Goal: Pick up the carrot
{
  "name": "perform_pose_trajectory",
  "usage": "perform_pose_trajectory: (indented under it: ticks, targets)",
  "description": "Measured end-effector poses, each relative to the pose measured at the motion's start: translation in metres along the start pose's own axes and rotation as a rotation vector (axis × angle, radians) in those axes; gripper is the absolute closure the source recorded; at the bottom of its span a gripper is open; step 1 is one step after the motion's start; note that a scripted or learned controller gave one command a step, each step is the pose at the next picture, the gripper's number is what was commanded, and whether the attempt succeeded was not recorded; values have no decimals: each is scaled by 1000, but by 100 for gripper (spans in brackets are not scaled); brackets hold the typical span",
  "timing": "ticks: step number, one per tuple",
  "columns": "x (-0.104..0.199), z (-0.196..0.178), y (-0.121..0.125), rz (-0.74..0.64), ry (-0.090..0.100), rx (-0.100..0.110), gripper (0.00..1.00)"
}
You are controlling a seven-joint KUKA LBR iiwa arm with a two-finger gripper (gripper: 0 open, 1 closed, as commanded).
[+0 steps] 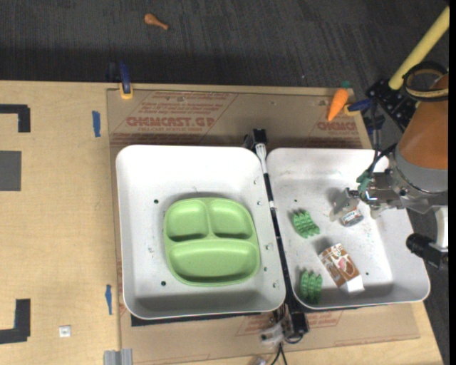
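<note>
The carrot (pixel 338 103), small and orange with a green top, lies on the cardboard sheet behind the right bin (pixel 399 285), outside both bins. My gripper (pixel 356 197) hangs low over the right bin's upper middle, reaching in from the right. It is well in front of the carrot and apart from it. Just below the gripper lies a small silvery-red object (pixel 351 217).
The right bin also holds two green toothed pieces (pixel 305 223) (pixel 310 284) and a brown-and-white packet (pixel 340 266). A green divided plate (pixel 211 241) sits in the left bin (pixel 142 178). A small orange scrap (pixel 155 21) lies on the dark floor far back.
</note>
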State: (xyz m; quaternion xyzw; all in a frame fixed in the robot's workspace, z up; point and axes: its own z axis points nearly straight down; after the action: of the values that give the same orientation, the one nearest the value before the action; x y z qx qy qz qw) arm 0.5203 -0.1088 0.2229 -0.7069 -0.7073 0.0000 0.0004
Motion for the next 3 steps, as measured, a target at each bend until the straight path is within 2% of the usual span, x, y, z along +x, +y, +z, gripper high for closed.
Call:
perform_pose_trajectory:
  ticks: [1,2,3]
  targets:
    - [42,39,-35,68,0,1,0]
    - [42,29,-34,69,0,-2,100]
    - [42,19,-33,70,0,-4,100]
